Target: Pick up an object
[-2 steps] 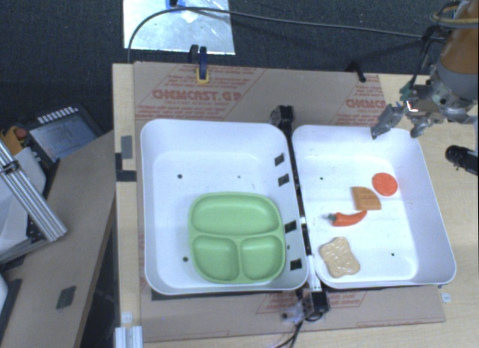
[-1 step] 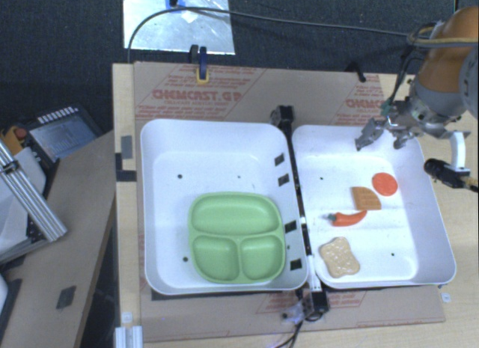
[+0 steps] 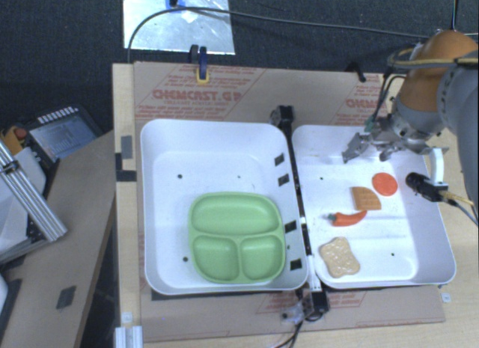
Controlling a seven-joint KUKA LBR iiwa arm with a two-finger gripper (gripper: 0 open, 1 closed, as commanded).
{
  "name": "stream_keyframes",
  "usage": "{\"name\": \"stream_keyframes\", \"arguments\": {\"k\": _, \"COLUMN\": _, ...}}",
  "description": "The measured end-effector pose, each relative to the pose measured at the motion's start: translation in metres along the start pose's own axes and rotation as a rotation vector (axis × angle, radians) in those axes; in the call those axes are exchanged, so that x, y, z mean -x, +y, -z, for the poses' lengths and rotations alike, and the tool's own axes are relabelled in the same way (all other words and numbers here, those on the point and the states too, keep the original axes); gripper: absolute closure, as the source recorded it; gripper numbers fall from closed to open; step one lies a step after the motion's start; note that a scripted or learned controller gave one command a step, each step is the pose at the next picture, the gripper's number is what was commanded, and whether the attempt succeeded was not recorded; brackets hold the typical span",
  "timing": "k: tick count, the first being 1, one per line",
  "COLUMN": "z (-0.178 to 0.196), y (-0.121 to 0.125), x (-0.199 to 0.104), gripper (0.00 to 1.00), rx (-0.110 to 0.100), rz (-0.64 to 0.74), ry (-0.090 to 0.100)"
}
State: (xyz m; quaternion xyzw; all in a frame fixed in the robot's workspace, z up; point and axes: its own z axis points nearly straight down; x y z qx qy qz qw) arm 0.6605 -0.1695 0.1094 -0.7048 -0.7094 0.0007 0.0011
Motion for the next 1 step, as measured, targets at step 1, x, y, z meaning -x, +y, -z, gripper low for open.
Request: {"name": "stream_keyframes", "arguments": {"k": 1, "z": 0.0156, "y": 0.0025, "x": 0.0005, "gripper": 1.00, "rx": 0.009, "rz": 0.002, "ry": -0.002}}
